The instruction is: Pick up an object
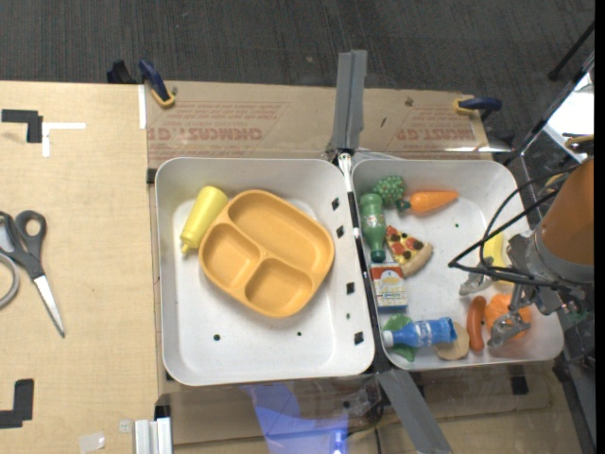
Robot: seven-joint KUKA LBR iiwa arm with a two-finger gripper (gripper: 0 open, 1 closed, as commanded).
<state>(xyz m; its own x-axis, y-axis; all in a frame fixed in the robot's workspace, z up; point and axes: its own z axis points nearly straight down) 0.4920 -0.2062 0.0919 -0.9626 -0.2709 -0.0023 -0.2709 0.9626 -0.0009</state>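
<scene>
The right bin (444, 253) holds several toy foods: a carrot (433, 200), broccoli (389, 190), a green bottle (373, 225), a pizza slice (408, 248), a small carton (389, 288), a blue bottle (422, 332) and a red sausage (475, 322). My gripper (507, 316) hangs low over the bin's right front corner, just right of the sausage. An orange piece (519, 302) lies right at the gripper, partly hidden by it. A yellow item (493, 248) peeks out beside the arm (567, 225).
The left bin (265, 348) carries an orange divided plate (266, 252) and a yellow bottle (202, 216). Scissors (28, 263) lie on the bench far left. Black cables (492, 235) cross the right bin's right side. A grey bar (350, 93) stands behind the bins.
</scene>
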